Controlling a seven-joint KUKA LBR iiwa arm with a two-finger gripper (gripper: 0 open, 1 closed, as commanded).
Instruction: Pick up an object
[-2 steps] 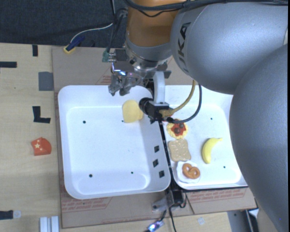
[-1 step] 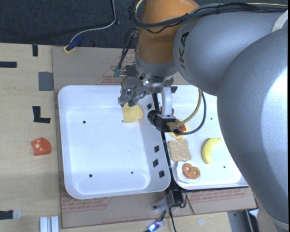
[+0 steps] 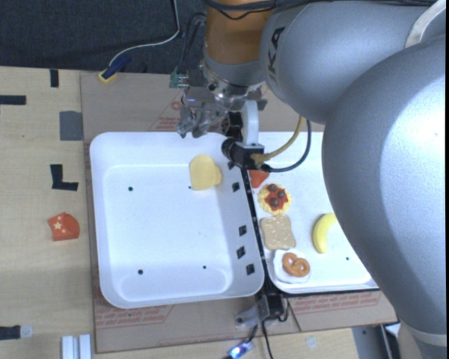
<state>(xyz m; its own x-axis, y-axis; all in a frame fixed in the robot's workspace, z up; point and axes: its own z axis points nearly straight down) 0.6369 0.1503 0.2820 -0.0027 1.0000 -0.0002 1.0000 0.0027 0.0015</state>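
grey kuka arm [image 3: 374,126] comes in from the right and fills most of that side, orange band [image 3: 247,6] at top centre, wrist pointing down toward the far edge of the bins. gripper [image 3: 209,122] hangs at the back rim of the left bin [image 3: 105,200], near the divider between the two bins. a dark bracket piece [image 3: 243,152] juts down just right of it over the divider. fingers are a dark clutter from this angle, can't tell if they're spread or closed, nothing seen between them.

pale yellow round piece [image 3: 204,172], looks like a potato chip or lemon slice, lies flat in the left bin at its far right corner, just below the gripper, apart from it as far as i can tell. roughly round, slightly taller than wide, no clear pointing direction.

right bin [image 3: 344,275] partly under the arm. in it near the divider, front to back: pretzel [image 3: 295,265], tan cracker or toast [image 3: 277,232], small round pizza with red topping [image 3: 274,198], a red bit [image 3: 259,178] mostly hidden. banana [image 3: 323,232] right of the cracker, long axis running near to far, slight curve.

red strawberry-like toy [image 3: 63,226] sits on the bench [image 3: 30,290] left of the left bin, well apart. blue-yellow cable end [image 3: 114,67] at the bench's far edge.
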